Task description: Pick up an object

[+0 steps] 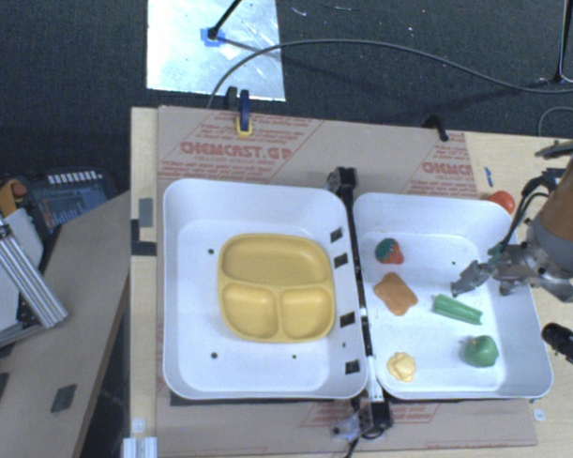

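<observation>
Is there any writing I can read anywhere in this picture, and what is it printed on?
"CHEMCAST G P": red print on the brown board under the bins, upper left; the last letters are unclear.
Same red print, slanted, at the board's upper right and along its front edge: too blurred to read.
Dark device on the left, with a row of keys: markings too small to read.

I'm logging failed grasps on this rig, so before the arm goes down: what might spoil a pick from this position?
The gripper hovers above the right bin, just beside the long green piece; closing slightly off could nudge it rather than grip it. That piece lies flat and looks slim, so the fingers may slide over it. The round green item sits near the bin's right rim, and the arm might clip that rim when reaching for it.
</observation>
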Motion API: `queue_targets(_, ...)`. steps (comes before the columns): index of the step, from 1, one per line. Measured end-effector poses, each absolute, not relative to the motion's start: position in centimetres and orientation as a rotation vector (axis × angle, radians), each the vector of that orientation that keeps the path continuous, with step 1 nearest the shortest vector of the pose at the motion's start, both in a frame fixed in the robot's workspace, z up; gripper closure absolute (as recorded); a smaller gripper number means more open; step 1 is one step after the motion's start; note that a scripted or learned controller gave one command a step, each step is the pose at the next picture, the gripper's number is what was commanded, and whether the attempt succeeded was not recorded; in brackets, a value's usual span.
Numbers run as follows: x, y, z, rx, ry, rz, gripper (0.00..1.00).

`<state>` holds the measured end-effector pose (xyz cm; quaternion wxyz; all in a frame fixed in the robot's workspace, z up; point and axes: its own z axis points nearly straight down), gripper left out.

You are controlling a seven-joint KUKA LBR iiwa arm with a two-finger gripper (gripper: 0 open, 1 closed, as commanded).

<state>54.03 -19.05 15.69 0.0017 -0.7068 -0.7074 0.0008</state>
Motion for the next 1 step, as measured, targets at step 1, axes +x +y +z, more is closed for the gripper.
queue_targets(1,53.87,-19.20,11.50,-2.219,-2.221,0.001,0.00)
